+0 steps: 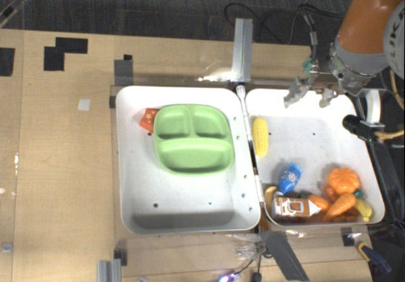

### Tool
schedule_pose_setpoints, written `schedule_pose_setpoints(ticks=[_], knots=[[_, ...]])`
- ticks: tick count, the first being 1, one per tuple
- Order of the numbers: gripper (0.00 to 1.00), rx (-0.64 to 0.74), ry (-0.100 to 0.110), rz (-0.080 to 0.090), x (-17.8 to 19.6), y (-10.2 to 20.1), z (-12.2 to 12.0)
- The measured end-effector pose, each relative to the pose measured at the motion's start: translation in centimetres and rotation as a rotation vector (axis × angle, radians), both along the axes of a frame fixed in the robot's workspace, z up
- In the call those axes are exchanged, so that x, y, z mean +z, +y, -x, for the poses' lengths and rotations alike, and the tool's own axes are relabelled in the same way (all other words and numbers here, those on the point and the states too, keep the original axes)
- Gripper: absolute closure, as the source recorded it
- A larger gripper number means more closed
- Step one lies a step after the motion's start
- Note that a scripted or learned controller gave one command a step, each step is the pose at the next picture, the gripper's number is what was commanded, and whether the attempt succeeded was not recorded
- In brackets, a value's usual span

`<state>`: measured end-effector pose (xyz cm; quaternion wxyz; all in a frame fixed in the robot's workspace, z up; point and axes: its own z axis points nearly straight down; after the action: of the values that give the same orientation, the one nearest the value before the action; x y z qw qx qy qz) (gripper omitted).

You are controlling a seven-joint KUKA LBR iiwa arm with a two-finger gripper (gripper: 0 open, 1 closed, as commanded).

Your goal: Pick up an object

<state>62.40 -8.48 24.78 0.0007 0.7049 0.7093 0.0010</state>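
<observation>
- Hanging over the far edge of the right bin (354, 124), the gripper (311, 93) is spreading its two fingers apart, with nothing showing between them; one fingertip is lying toward the bin's far left part and the other further right, both pointing down at bare white floor
- Behind it, the grey arm (370, 28) with its orange band is reaching in from the right, with cables trailing beside the wrist
- Lying along the right bin's left wall is a yellow corn cob (260, 136), well apart from the gripper and nearer the viewer than it
- Sitting lower in the same bin is a small blue object (290, 177), tilted, just beside a brown bottle (297, 206) that is lying on its side along the near wall
- Crowding the near right corner are an orange pumpkin-like toy (343, 180), a carrot (342, 204) leaning against it, and a small yellow piece (363, 210) at the very edge; these are touching or nearly touching one another
- Resting in the left bin (183, 208) is a green divided tray (192, 137), sitting toward the far side; a red object (148, 120) is poking out from under the tray's left edge, mostly hidden
- Standing between the two bins at the far side is a grey metal post (242, 50)
</observation>
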Motion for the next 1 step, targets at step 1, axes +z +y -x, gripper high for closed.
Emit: schedule_pose_setpoints(ticks=[1], knots=[[0.00,-0.046,-0.003,0.002,1.92,-5.63,-4.61]])
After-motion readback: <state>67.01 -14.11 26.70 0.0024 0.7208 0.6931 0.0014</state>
